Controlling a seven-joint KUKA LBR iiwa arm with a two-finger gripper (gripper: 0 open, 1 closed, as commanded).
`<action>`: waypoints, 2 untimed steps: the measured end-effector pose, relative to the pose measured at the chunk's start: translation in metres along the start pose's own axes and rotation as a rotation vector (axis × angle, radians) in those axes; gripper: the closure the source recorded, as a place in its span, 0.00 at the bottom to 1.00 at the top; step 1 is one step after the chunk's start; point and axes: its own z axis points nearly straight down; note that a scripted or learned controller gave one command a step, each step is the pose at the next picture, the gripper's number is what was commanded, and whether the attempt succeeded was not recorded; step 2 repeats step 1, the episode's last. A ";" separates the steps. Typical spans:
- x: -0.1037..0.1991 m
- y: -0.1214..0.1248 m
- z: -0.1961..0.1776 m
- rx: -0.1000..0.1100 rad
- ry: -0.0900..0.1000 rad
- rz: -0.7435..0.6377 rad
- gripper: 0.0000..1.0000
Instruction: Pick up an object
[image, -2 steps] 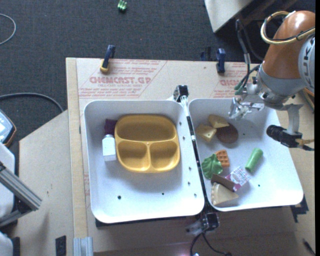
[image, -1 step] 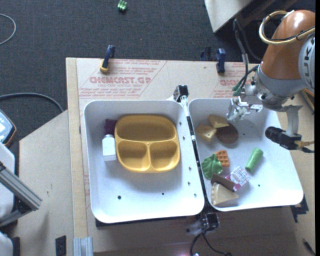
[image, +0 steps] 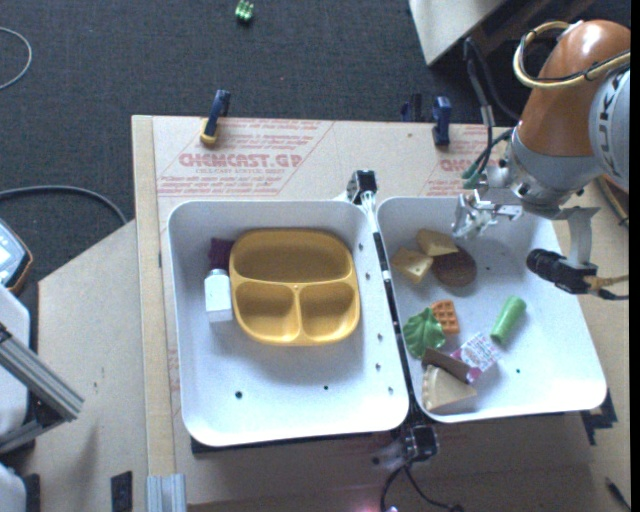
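While the grey arm with its orange band reaches in from the right, its gripper (image: 478, 216) hangs over the far left part of the right bin (image: 560, 385), just above a small cluster of food pieces. I see nothing between its metal fingers, though from here I cannot tell whether they stand open or closed. Right below it lie a tan wedge (image: 436, 242), a second tan piece (image: 411, 265) nearer the divider, and a dark brown round piece (image: 455, 268) touching both. Further toward the near side sit a green leafy piece (image: 424, 328) and, just beside it, a small orange waffle (image: 446, 317). A green cylinder (image: 508, 318) lies tilted by itself toward the right of that bin. Near the front, a dark brown bar (image: 445, 363) leans against a pink and white packet (image: 478, 356), and a pale slice (image: 446, 391) rests at the bin's near left corner. The left bin (image: 290, 410) holds a yellow divided tray (image: 294, 286) with 3 compartments, lying flat in the middle. Against the tray's left edge stands a small white bottle (image: 218, 296), and a dark maroon item (image: 221, 249) peeks out just behind it. The 2 bins sit side by side on a board (image: 150, 300) printed with red lettering, held by clamps at its far edge.
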 end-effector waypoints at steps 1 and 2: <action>-0.008 0.004 -0.008 -0.002 0.000 0.001 1.00; -0.008 0.004 -0.008 -0.002 0.000 0.001 1.00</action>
